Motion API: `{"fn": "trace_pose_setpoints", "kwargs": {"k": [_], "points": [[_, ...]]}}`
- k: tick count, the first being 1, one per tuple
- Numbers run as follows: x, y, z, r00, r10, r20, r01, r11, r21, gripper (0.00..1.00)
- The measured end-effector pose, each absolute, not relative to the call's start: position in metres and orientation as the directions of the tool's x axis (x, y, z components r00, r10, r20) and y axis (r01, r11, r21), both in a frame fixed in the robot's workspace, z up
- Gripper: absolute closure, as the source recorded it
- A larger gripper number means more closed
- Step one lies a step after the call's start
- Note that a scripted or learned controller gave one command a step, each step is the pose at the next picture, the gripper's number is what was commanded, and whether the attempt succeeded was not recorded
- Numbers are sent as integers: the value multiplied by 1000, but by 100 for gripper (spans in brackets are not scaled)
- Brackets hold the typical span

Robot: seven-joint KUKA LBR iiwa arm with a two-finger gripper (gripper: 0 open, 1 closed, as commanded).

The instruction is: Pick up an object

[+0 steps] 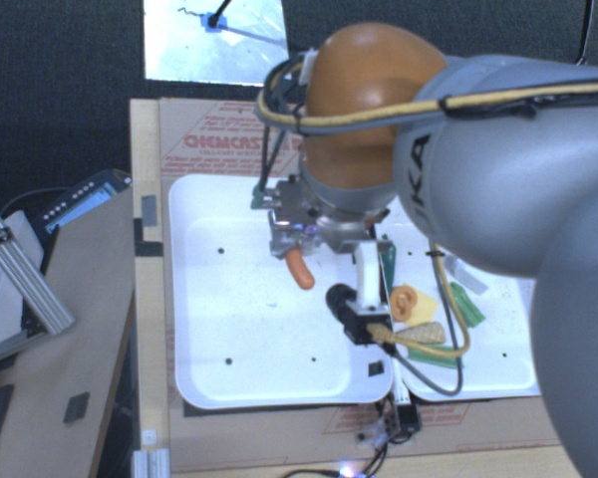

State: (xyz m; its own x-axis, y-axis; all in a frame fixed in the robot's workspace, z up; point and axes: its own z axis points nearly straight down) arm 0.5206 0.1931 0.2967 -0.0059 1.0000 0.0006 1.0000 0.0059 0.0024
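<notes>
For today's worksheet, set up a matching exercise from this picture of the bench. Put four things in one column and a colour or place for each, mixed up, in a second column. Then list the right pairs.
Things
1. carrot-shaped piece
2. left bin
3. cardboard sheet
4. flat strip in the right bin

Colour or place
A. green
B. under both bins
C. in the left bin, close to the gripper
D. white

Pairs: 1-C, 2-D, 3-B, 4-A
</notes>
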Motion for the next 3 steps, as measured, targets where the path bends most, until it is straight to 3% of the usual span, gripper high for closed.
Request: {"fn": "trace_pose_setpoints", "kwargs": {"k": [1,2,3], "points": [[511,220,417,-8,1000,7,1000,8,13,100],[485,192,369,0,1000,-1,1000,0,-3,100],[486,217,365,-6,1000,1,1000,6,1,100]]}}
